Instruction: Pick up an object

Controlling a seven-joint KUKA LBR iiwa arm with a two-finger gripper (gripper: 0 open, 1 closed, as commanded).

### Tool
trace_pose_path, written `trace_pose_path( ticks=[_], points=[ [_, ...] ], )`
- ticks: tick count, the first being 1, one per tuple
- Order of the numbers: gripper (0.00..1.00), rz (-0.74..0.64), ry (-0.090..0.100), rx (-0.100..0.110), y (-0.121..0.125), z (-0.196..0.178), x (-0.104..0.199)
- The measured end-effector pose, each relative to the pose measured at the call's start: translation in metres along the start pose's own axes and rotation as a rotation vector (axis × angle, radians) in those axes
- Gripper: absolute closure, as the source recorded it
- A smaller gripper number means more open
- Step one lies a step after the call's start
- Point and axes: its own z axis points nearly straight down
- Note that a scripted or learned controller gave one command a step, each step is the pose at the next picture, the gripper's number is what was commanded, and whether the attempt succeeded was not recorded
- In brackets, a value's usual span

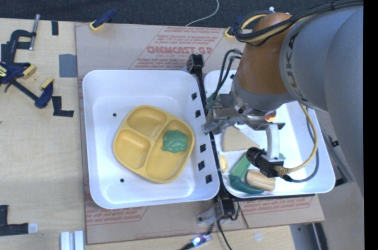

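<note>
- The yellow divided plate is taken as the landmark; it lies tilted in the middle of the left bin, with bare white floor seen around it on every side.
- A green crumpled object rests in the plate's right-hand compartment, close to the plate's right rim.
- The widest open room is seen above and to the left of the plate, up to the left bin's raised rim.
- To the right of the plate, the two bins meet at a dividing edge marked with black tabs; little room is left between the plate's right rim and that edge.
- Beyond that edge, the right bin is largely covered by the arm.
- The gripper is placed low just right of the dividing edge, level with the plate's upper half; whether it is open or closed cannot be told, as the wrist hides it.
- Further right and below the plate's level, a pale flat piece, a green item and a tan cylinder are crowded near the right bin's lower edge.
- The counter lies bare to the left of the left bin.
</note>
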Motion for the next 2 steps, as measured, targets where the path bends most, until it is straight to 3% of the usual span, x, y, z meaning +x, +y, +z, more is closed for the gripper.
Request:
trace_pose_path(
  ticks=[2],
  points=[
    [1.0,0.005,-0.002,0.001,0.016,0.001,0.008]
  ],
)
